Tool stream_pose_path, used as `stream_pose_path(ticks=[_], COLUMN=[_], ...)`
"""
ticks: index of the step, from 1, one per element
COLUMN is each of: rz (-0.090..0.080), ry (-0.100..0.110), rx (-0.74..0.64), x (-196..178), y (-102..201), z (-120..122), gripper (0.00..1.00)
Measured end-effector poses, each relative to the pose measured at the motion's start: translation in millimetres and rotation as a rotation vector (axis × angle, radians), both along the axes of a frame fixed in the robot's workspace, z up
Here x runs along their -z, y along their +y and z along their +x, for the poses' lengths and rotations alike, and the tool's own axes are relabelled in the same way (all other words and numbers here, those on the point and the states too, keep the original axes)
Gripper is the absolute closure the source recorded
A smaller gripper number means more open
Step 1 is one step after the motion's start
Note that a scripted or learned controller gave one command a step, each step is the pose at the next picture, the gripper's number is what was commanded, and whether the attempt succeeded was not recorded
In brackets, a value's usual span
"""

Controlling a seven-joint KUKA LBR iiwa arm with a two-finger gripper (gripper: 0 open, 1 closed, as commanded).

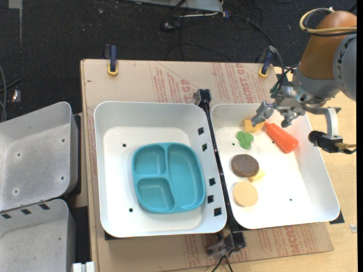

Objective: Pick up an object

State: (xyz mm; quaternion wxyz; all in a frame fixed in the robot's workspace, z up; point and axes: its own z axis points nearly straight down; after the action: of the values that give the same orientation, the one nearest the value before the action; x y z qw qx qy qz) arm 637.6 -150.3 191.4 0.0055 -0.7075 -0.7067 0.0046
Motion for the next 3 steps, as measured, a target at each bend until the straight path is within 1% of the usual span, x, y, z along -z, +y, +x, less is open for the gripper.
stream_pose_path(ticks=[1, 2, 3], rz=[-0.002, -0.002, -0.002], ry=[-0.014, -0.013, -0.014], rx=[-0.002, 0.000, -0.001], x=[-9.8, 45.1, 96.6], y=[0.4, -7.0, -6.5], z=[2.9, -3.4, -3.0], gripper=[0.00, 0.00, 0.00])
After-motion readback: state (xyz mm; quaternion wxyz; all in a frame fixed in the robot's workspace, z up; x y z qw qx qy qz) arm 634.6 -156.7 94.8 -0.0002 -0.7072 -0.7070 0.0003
